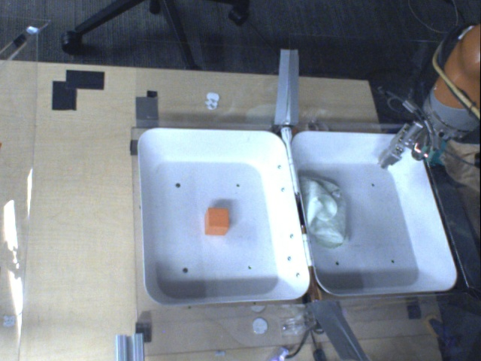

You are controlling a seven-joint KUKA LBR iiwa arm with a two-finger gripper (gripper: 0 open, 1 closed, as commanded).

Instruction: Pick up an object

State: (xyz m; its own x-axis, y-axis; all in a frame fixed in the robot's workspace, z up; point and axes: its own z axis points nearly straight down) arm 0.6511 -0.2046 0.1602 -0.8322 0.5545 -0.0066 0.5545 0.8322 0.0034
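The small orange cube [217, 221] sits mid-floor in the left white plastic bin [154, 201]; a crumpled pale plastic bag [325, 213] lies against the right bin's [443, 254] left wall. The grey two-finger gripper [396, 152] hangs over the right bin's far right corner, holding nothing; can't tell how wide the fingers are, too blurry. I'd go for the cube: straight down, centred. No readable labels anywhere.
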